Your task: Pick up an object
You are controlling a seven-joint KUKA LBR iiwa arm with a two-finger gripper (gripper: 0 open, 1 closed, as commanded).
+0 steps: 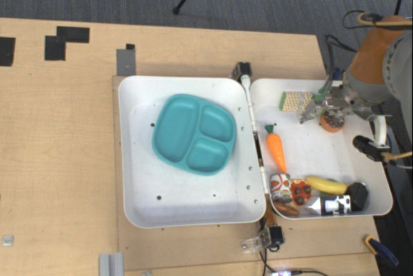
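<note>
In the right bin (303, 139), my gripper (321, 112) hangs low at the far right corner. It is right beside a small round orange-red object (333, 122) and partly covers that object. A pale green dotted block (295, 100) lies just left of the gripper. Nearer the middle of the bin lies a carrot (276, 149). Along the near wall sit a banana (326, 186), a red and white can (280, 184), a small red toy (299, 191) and a black and silver object (340, 204).
The left bin (142, 204) holds a teal divided plate (193, 133). A clamp (242, 69) sits on the ridge between the bins at the far end. The grey arm with its orange band (374, 62) comes in over the right bin's far right side.
</note>
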